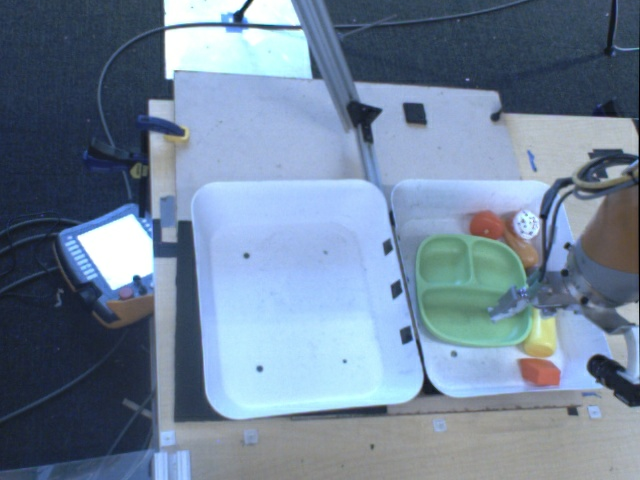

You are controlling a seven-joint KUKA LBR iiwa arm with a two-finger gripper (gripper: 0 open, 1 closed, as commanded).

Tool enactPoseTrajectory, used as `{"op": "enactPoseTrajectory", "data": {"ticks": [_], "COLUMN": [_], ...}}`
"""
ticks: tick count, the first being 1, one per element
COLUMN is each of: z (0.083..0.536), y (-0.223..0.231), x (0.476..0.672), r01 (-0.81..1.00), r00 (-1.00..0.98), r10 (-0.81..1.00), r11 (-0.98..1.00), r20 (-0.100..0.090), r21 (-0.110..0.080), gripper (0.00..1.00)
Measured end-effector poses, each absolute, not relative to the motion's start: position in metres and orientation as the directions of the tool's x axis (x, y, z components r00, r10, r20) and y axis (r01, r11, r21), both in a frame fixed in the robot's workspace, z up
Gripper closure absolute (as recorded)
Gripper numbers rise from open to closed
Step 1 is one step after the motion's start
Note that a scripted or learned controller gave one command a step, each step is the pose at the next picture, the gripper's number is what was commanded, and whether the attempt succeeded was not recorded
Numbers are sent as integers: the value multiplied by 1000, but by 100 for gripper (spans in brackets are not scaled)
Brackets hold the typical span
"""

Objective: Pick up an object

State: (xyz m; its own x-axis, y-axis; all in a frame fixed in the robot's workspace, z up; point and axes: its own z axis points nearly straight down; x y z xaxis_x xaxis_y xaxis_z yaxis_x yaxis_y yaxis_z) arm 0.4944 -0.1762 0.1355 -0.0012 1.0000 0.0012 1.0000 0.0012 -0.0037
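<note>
The right bin [440,368] holds a green divided plate [460,288]. Around the plate lie a red round object [486,224], a white ball [527,224], an orange piece [522,250], a yellow object [541,338] and an orange-red piece [540,372]. My gripper [510,304] reaches in from the right and hangs low over the plate's right rim, just left of the yellow object. From this view I see nothing held in it.
The left bin [215,268] sits beside the right one. A slanted metal pole [330,48] crosses above the bench at the back. A handheld pendant [105,263] lies off the bench to the left, with cables on the floor.
</note>
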Motion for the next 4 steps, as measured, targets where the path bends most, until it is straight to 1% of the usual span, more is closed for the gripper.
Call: {"op": "enactPoseTrajectory", "data": {"ticks": [1,2,3,4], "z": [88,104,162,212], "y": [-177,-186,-194,-186], "x": [497,500,507,516], "r01": [1000,1000,1000,1000], "r00": [1,9,-3,-6], "r10": [1000,1000,1000,1000], "r11": [-1,-8,3,6], "r20": [0,-22,-3,-2], "r21": [5,25,6,5], "gripper": [0,100,100,100]}}
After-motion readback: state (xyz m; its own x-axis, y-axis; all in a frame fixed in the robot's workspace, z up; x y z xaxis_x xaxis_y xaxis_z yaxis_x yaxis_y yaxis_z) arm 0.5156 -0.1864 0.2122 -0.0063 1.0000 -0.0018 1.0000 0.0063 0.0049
